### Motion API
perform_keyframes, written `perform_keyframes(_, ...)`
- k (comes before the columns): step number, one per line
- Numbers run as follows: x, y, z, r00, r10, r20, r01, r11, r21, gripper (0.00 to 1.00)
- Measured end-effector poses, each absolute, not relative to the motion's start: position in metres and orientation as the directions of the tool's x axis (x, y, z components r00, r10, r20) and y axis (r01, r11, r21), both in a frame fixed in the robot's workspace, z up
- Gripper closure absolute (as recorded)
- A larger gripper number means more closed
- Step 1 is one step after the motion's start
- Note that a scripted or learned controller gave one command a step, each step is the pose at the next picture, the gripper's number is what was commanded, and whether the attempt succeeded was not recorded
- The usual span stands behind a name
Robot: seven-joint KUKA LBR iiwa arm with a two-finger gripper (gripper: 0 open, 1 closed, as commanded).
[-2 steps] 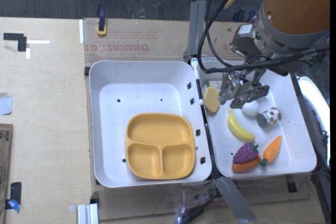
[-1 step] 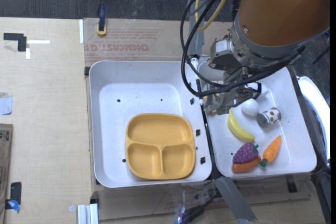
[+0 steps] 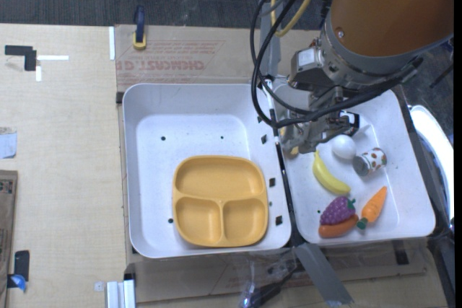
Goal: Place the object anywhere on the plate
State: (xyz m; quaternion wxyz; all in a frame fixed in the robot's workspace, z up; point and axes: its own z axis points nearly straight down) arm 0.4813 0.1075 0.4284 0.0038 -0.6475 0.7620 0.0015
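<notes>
Yellow three-compartment plate (image 3: 219,200) in left bin (image 3: 144,155), nothing on it. All candidate objects in right bin (image 3: 404,177), right of the plate: banana (image 3: 329,174) nearest, white egg-like ball (image 3: 343,148) just above-right of the banana, small patterned can or cup (image 3: 370,161) lying on its side further right, purple grapes (image 3: 338,210) and carrot (image 3: 373,205) lower down, an orange-red piece (image 3: 336,230) under the grapes.

Gripper (image 3: 312,132) low over the right bin, just right of the plate's bin wall and above-left of the banana. Fingers lost in cables and housing; open or closed cannot be told. Nothing visibly pinched.

Handling guess: toy food, likely hollow plastic, light, stiff, smooth and a bit slippery, not fragile. Banana likely target, being closest: best taken across the narrow middle of the curve, not the tapered ends. Egg round, apt to squirt out. Grapes bumpy, better friction.

Writing: red mirrored print on cardboard (image 3: 180,58) above the plate's bin, not legible. No brand readable on the can.
</notes>
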Motion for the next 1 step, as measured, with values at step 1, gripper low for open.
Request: perform_keyframes(1,0.4793,0.0913,0.4422,-0.229,-0.974,-0.005,-0.974,0.229,-0.003,1.0)
